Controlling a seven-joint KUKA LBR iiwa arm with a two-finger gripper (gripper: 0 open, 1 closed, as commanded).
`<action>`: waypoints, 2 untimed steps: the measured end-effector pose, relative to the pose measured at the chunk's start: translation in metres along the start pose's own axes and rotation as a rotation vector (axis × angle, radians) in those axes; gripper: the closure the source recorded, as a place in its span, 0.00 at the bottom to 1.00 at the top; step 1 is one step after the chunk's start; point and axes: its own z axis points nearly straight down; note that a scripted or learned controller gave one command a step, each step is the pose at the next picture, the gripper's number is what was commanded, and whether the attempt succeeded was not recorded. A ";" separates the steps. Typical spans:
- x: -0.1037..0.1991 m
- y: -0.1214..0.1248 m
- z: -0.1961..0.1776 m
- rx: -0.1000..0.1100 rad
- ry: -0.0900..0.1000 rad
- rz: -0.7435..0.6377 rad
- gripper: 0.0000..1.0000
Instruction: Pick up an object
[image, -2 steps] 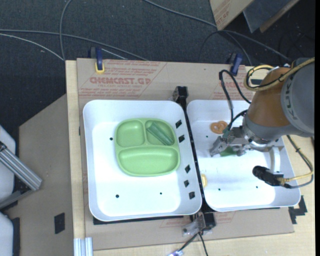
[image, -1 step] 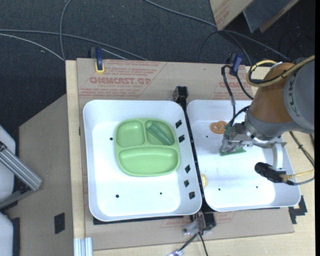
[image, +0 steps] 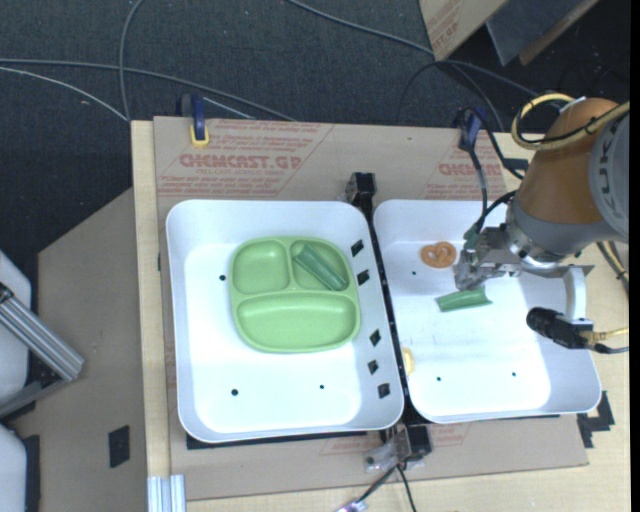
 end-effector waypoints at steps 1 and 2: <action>0.000 0.002 -0.054 -0.002 0.000 -0.001 1.00; 0.051 -0.013 -0.064 0.006 0.004 -0.005 1.00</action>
